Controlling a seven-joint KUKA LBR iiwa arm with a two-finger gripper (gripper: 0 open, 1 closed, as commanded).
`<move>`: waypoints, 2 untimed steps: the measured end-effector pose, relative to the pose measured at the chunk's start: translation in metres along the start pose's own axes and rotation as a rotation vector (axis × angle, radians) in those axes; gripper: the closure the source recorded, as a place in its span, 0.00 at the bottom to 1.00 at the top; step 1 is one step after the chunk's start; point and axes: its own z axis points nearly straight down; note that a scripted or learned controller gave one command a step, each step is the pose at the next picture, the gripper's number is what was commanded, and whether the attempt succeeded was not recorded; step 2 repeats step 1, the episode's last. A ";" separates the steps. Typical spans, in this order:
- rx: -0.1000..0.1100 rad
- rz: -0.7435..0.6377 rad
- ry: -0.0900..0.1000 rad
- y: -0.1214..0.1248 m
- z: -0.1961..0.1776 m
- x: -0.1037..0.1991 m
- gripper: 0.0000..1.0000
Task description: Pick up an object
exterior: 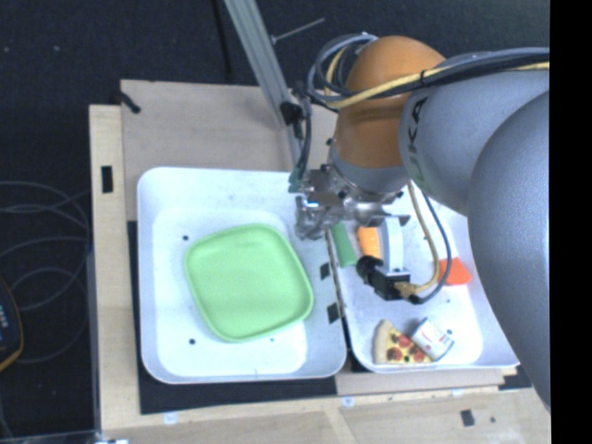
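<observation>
A light green square plate (247, 281) lies flat in the left bin (166, 202). In the right bin (490, 345) I see a toy pizza slice (395, 346) and a small white and red can (434, 339) near the front. A green stick-shaped piece (344, 246), an orange piece (369, 240) and an orange-red wedge (455, 271) lie farther back. My gripper (316, 213) hangs over the rim between the two bins, just beyond the plate's far right corner and left of the green piece. Nothing shows clearly in its grasp.
The grey arm and orange band (379, 109) cover the back of the right bin. A slanted metal strut (259, 44) rises behind the bins. The wooden bench edge (111, 248) runs along the left.
</observation>
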 end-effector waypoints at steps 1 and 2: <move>0.000 0.004 -0.001 0.000 0.000 -0.003 0.00; 0.000 0.004 -0.001 0.000 0.000 -0.003 0.00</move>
